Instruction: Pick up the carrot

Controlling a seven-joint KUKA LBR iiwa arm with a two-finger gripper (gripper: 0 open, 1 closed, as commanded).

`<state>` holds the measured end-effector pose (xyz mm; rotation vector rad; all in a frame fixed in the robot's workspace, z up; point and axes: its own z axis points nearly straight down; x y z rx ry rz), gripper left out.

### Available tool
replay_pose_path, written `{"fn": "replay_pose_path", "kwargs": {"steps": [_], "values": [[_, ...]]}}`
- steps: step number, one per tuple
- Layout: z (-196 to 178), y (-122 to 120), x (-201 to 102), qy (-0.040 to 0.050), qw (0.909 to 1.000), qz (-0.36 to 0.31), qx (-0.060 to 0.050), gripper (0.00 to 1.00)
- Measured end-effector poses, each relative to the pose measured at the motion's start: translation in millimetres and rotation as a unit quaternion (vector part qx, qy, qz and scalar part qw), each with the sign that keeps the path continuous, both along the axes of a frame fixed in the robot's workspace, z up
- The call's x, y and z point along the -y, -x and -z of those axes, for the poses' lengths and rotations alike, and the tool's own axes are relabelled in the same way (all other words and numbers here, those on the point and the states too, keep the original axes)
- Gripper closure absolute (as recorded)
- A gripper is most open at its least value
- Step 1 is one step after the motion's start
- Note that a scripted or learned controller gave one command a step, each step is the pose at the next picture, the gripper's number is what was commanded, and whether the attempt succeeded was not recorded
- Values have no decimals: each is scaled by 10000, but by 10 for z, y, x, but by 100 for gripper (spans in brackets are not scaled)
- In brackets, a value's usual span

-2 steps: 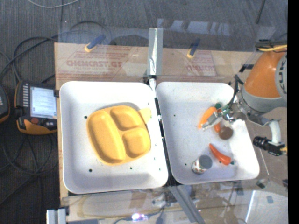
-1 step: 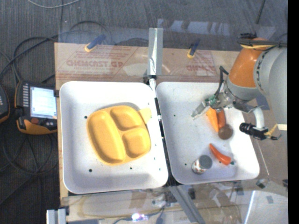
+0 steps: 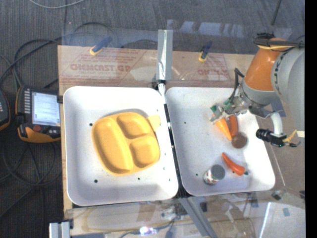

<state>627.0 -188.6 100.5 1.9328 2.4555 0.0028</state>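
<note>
The carrot [image 3: 224,128] is a short orange piece lying in the right bin [image 3: 193,133], in its upper right part. My gripper [image 3: 221,111] is directly above the carrot's upper end, low over the bin floor and close to or touching that end. A second orange piece [image 3: 233,124] lies right beside the carrot, touching a brown round object [image 3: 239,141]. The grey arm with its orange band [image 3: 262,71] comes in from the right.
A red-orange pepper-like piece [image 3: 233,164] and a small metal can [image 3: 214,174] sit near the right bin's front. The left bin [image 3: 79,108] holds a yellow divided tray [image 3: 127,142]. A black part of the arm [image 3: 271,135] overhangs the right rim.
</note>
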Motion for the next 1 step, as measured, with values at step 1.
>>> {"fn": "replay_pose_path", "kwargs": {"steps": [1], "values": [[-821,129,-625,-43,9957,919,-75,100]]}}
